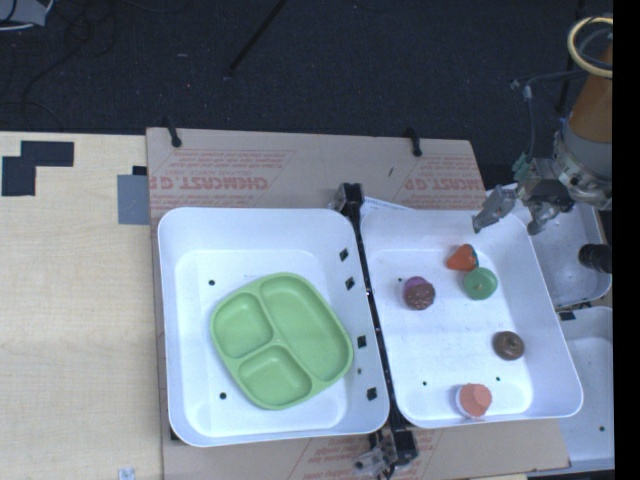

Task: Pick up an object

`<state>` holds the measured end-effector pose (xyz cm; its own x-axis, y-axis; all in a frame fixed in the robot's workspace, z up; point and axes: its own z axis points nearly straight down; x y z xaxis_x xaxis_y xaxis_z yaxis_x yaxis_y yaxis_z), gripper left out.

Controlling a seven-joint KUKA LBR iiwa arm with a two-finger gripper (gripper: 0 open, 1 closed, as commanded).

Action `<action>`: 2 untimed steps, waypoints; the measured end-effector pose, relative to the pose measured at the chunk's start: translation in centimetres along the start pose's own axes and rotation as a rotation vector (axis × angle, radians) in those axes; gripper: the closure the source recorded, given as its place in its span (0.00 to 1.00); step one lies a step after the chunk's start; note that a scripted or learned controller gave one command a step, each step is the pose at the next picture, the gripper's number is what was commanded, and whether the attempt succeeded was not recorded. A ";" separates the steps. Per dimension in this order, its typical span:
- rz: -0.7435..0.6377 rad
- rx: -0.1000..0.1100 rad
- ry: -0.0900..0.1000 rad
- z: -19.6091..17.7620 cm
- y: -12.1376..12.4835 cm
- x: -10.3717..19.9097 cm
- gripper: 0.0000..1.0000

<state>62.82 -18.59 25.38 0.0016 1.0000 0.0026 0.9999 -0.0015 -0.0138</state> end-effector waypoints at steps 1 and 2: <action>-0.002 -0.013 -0.003 -0.8 0.2 0.0 0.00; -0.002 -0.007 -0.001 5.5 -0.1 -0.2 0.00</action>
